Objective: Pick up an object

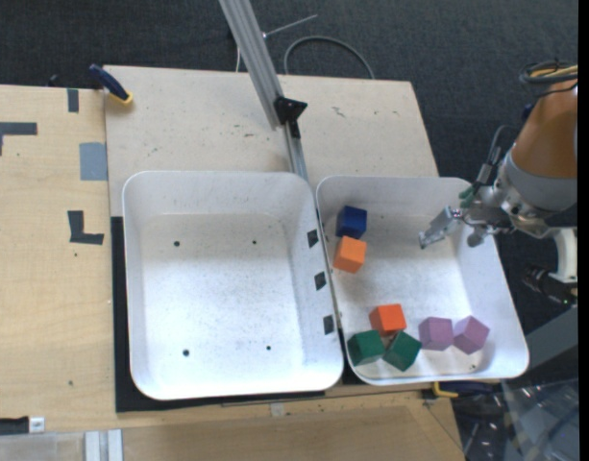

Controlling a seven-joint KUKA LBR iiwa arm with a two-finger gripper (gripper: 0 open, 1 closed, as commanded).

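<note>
The arm (549,147) is cut off by the frame's edge at three o'clock, so its upper links go unseen. The gripper (454,230) is small and blurred. At six o'clock, the second green cube (404,351) partly hides the first (366,346).

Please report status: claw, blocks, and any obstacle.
Claw above right bin, holding nothing. Blue block and orange block nearest, to its left. Nothing in the way.
</note>
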